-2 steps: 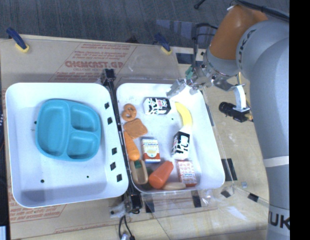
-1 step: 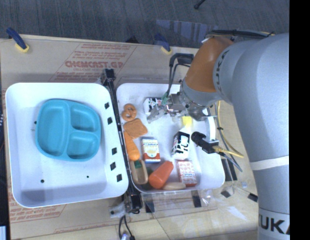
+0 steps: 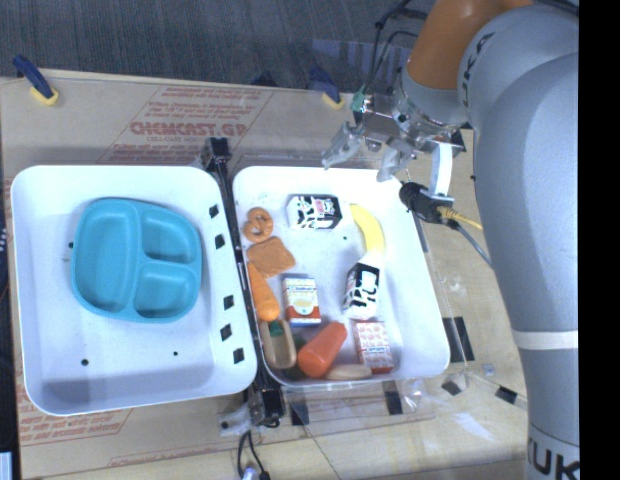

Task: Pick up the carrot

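The carrot (image 3: 262, 294) is a slim orange taper lying along the left wall of the right bin (image 3: 422, 298), pointing toward the front. My gripper (image 3: 362, 162) hangs over the back rim of that bin, well behind and to the right of the carrot. Its two fingers are spread apart, with nothing between them. The toy foods in the bin lie below and in front of it.
Packed around the carrot are a pretzel (image 3: 258, 223), a toast slice (image 3: 273, 256), a juice box (image 3: 302, 300), a small bottle (image 3: 280, 344) and a thick orange-red piece (image 3: 322, 350). Two cow-print cartons (image 3: 315, 211) (image 3: 362, 290), a banana (image 3: 368, 226) and a red box (image 3: 373, 346) lie further right. A blue divided plate (image 3: 138, 258) sits in the left bin (image 3: 50, 368).
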